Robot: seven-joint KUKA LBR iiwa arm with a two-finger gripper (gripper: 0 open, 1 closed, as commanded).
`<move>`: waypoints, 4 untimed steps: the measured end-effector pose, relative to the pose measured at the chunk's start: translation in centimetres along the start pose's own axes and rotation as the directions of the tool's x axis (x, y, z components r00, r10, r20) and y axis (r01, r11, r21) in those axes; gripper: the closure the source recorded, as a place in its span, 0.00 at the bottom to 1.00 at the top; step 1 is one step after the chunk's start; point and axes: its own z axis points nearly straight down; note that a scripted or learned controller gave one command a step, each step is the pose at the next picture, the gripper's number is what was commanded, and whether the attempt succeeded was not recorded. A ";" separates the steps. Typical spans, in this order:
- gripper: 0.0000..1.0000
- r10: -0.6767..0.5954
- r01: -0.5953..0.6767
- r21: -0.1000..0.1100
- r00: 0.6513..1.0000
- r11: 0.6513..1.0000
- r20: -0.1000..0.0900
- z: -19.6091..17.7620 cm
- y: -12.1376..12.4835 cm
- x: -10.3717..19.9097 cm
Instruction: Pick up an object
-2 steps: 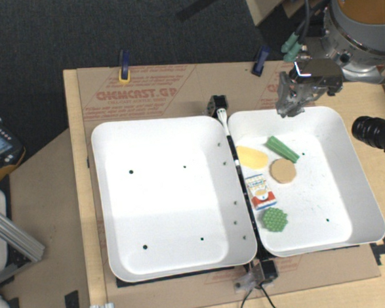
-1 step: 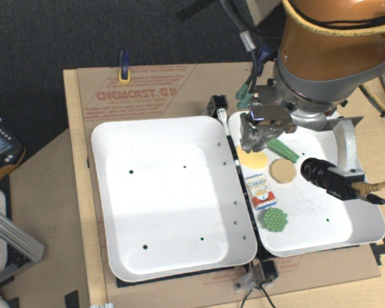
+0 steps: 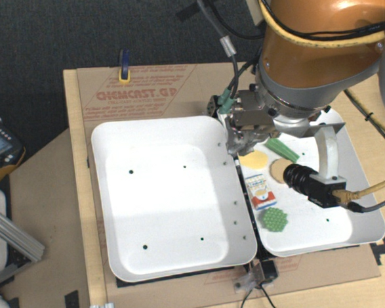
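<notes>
Camera view: gripper (image 3: 243,142) low over the right bin (image 3: 362,227), near its left wall; can't tell its state. Yellow disc (image 3: 253,160) just below it, green leafy piece (image 3: 274,219) further down. Centre on one item, descend straight, avoid the wall.

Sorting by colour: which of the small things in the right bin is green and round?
The bumpy green disc, nearest the bin's front edge; the other green piece is long.

One camera sits high above the bench (image 3: 83,190) and looks down at a slant. It sees both white bins (image 3: 117,208) side by side. The big arm (image 3: 322,35) comes in close from the right.
</notes>
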 end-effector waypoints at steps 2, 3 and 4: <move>1.00 -0.001 0.001 -0.011 1.000 1.000 -0.003 -13.3 1.0 8.0; 1.00 -0.001 0.001 -0.008 1.000 1.000 -0.001 -14.0 1.0 7.9; 1.00 0.010 -0.010 0.011 1.000 1.000 0.007 0.4 6.4 3.9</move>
